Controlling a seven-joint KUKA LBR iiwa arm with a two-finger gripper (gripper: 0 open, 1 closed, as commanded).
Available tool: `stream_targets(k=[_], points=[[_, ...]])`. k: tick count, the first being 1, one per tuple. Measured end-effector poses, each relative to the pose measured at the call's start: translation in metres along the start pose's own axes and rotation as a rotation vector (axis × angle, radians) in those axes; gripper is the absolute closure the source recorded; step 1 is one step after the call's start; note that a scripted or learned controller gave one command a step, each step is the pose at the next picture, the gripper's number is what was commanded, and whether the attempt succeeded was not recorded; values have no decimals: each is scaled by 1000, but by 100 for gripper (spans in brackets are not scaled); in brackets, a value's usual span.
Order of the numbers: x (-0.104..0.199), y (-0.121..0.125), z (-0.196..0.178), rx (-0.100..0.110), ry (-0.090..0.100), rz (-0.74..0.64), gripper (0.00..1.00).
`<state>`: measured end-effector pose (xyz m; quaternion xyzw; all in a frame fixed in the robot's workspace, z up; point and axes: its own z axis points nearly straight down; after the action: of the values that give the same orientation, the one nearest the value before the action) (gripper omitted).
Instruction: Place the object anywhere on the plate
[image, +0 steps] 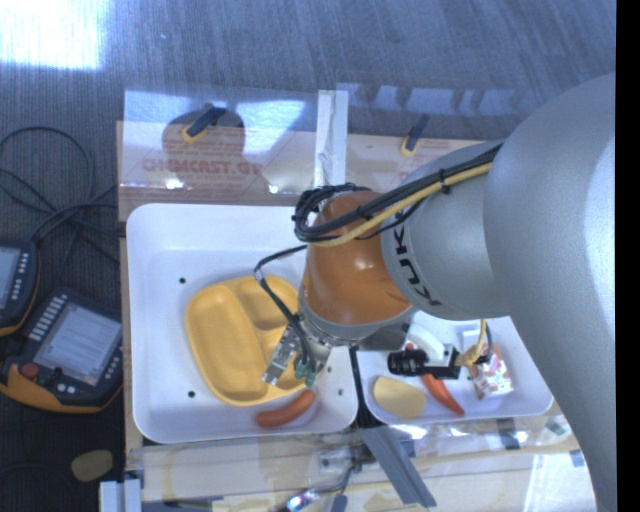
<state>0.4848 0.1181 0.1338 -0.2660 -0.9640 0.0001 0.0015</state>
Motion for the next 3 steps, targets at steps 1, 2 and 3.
stream_targets(k=[1, 2, 3], points=[[-42, -71, -50, 0, -4, -281, 100], [-58, -18, -125, -3, -4, -319, 100], [4, 3, -62, -1, -1, -545, 100]])
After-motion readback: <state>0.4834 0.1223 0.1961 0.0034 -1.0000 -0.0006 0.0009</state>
